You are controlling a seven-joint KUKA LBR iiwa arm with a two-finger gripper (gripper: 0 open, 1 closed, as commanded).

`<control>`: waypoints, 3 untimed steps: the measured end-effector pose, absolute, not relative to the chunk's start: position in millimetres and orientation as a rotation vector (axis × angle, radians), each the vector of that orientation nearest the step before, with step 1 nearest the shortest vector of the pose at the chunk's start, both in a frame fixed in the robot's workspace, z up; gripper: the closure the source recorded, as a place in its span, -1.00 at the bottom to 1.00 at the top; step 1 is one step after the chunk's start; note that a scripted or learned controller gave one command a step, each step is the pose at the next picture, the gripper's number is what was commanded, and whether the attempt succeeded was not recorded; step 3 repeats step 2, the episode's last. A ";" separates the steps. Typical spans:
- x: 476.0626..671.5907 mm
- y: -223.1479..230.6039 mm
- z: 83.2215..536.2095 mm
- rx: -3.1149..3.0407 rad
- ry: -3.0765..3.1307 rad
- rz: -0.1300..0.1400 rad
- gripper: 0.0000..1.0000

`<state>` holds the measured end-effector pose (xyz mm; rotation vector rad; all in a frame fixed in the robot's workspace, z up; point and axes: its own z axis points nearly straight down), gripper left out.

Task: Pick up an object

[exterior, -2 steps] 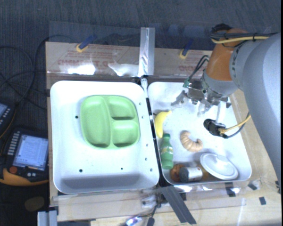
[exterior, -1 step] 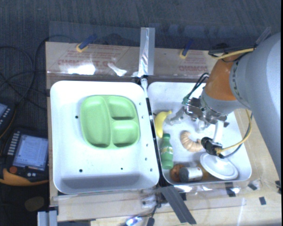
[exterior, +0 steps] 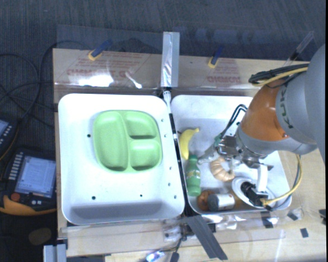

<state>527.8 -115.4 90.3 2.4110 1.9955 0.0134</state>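
My gripper [exterior: 225, 149] hangs low over the middle of the right bin [exterior: 208, 109], under the orange wrist band. Just below it lies a tan croissant-shaped pastry [exterior: 222, 170], touching or nearly touching the gripper's lower end. A yellow banana [exterior: 186, 141] lies along the bin's left wall. Below the banana is a green bottle [exterior: 193, 176], lying lengthwise. At the bin's front sits a brown bottle with a silver cap [exterior: 215, 201]. The arm hides part of the right bin's floor.
The left bin [exterior: 76, 195] holds a green divided plate [exterior: 127, 140] in its upper middle. A ridge between the two bins runs down the centre. Cables and a tablet lie on the floor to the left of the bench.
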 end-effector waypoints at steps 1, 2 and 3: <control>528.1 -115.2 99.4 2.413 1.997 0.014 1.00; 591.7 -56.8 183.0 2.579 1.794 -0.007 1.00; 591.7 -56.8 183.0 2.579 1.794 -0.007 1.00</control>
